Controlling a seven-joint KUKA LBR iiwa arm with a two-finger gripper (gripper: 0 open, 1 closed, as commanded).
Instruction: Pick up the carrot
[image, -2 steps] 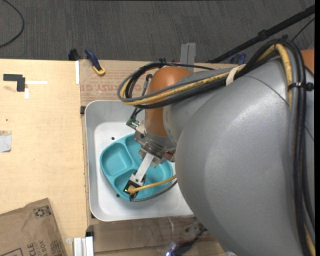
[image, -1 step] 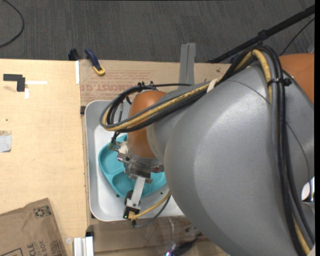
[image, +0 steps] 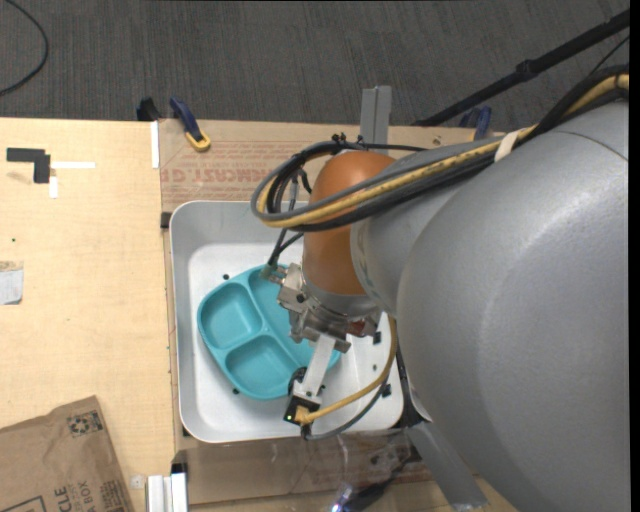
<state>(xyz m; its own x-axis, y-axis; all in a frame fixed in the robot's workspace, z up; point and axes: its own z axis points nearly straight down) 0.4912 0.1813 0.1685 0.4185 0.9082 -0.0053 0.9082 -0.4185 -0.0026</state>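
In the camera view, the grey arm (image: 520, 260) came in from the right and covered most of that side of the scene. Its orange band (image: 335, 225) sat above the wrist, over the white bin (image: 185, 300). Black and yellow cables (image: 300, 185) looped around the band and ran back along the arm.

Below the band, the wrist hardware pointed down into the bin, and the end effector (image: 315, 345) hung over the right edge of a teal divided tray (image: 240, 335). How wide it stood, and whether it had hold of anything, I cannot tell, since the wrist and its fittings blocked the view from above.

The tray lay on the floor of the bin, tilted, with two of its compartments visible on the left side. No part of the carrot could be made out, so its place cannot be told.

The bin rested on a wooden counter (image: 80, 260). A brown cardboard piece (image: 60, 460) lay on the counter at the lower left, and a blue and yellow clamp (image: 190, 125) gripped the counter's far edge.
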